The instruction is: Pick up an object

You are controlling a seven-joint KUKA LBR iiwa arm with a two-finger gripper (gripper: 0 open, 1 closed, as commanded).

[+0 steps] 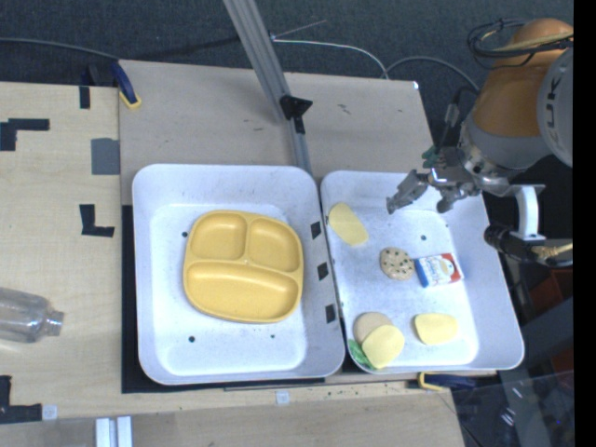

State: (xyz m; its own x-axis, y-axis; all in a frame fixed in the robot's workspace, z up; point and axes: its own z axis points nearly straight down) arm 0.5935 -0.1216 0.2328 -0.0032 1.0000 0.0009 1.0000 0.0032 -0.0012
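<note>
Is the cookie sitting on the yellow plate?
No, the cookie lies in the right bin, while the yellow plate is in the left bin.

1. The place reads as a robotics lab or test cell, not a home or kitchen.
2. Its centre is a plain wooden bench (233,119) bearing two shallow white bins (154,250), side by side.
3. An industrial arm (521,101), grey and orange, stands at the bench's right side.
4. An aluminium rail (256,40) rises from the bench's far edge, like a rig mount.
5. Loose cables (354,49) trail over dark carpet beyond the bench.
6. Black tape marks (88,220) sit on a pale board left of the bench.
</note>
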